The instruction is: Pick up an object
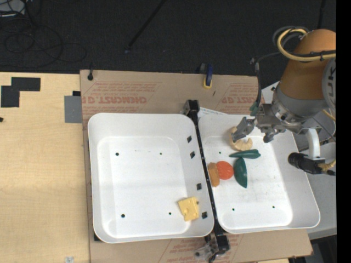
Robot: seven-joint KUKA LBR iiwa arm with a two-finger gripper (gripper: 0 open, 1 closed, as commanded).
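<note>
- The nearest candidate for a pick, as I judge it, is the tan piece (242,143) in the right bin (299,215), up near the bin's far side and just under the gripper (255,128).
- The gripper hangs low over that piece, with one pale finger reaching down at its left. I cannot tell whether the jaws are open or shut from this angle, and I see nothing held between them.
- So I read the task as not yet done: the arm (307,64) is in place over the piece, but the grasp and the lift are both left.
- Just nearer the camera lie a green strip (245,154) and a green pod (241,172), close together, with a red ball (224,170) and a brown lump (213,175) beside them toward the divider.
- That cluster sits near the tan piece, so a drop on it has little spare room on the near side; the green strip is the closest neighbour.
- The near half of the right bin is bare floor, with good room to move.
- The left bin (98,174) holds a yellow block (189,208) in its near right corner, close to the wall, awkward for fingers.
- The divider between the bins and the rim behind the tan piece are the edges I would watch.
</note>
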